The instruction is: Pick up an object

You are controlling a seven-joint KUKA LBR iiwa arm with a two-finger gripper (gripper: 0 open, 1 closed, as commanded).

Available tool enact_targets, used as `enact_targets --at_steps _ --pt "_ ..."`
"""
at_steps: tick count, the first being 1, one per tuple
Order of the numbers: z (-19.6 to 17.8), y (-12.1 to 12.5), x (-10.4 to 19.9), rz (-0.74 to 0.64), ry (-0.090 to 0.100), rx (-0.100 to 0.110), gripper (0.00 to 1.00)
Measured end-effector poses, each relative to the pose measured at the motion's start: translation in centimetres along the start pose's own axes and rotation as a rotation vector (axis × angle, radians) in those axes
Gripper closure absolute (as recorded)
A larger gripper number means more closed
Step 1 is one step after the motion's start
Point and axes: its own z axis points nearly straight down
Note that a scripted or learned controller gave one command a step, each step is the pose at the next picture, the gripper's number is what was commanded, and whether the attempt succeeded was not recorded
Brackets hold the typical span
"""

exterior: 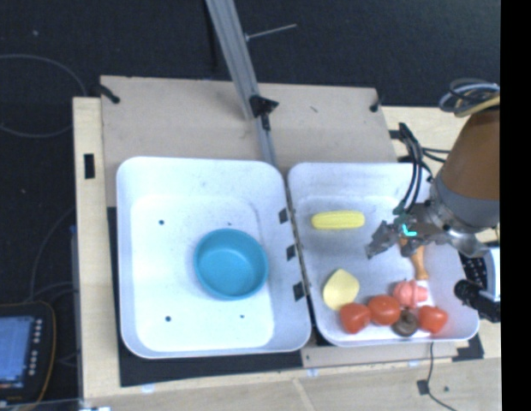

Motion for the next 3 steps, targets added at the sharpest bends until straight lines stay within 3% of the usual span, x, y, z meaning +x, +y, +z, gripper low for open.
enact_targets --at_steps 1,3 --pt "-0.2 0.1 0.0 0.0 -0.001 -0.005 0.0" --pt "11.0 0.4 1.1 0.009 -0.003 0.002 0.0"
